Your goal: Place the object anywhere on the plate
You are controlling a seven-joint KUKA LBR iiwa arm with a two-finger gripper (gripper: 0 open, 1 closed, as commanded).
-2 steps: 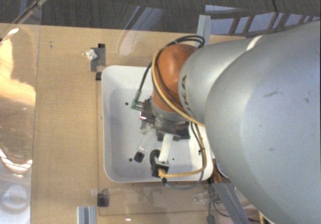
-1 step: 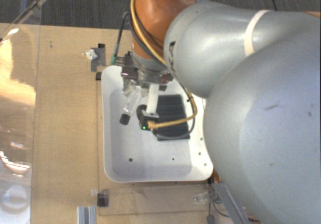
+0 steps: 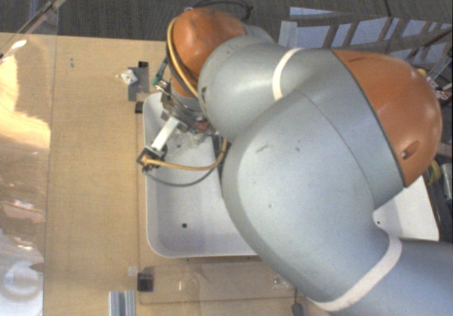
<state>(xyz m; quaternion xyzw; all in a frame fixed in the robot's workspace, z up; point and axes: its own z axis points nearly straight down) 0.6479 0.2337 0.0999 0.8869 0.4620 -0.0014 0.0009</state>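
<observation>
Looming closest is the arm [image 3: 304,187], its grey casing and orange caps covering most of the bench's right side. The object itself is hidden, most likely under the wrist, so its shape and colour cannot be told, and neither can where the plate lies; a small dark speck [image 3: 184,224] sits on the bin floor, too small to identify. The gripper [image 3: 182,122] is down inside the upper end of the white bin [image 3: 164,237], close to that bin's left wall; whether it is open or closed, or has hold of anything, cannot be told from this angle. My reading is that the pick or the reach is in hand and the placing is not yet done. The next move calls for a straight lift clear of the bin wall, then a check that something came up with it, before any carry toward the plate. Around the bin spreads the pale wooden bench [image 3: 92,166].
</observation>
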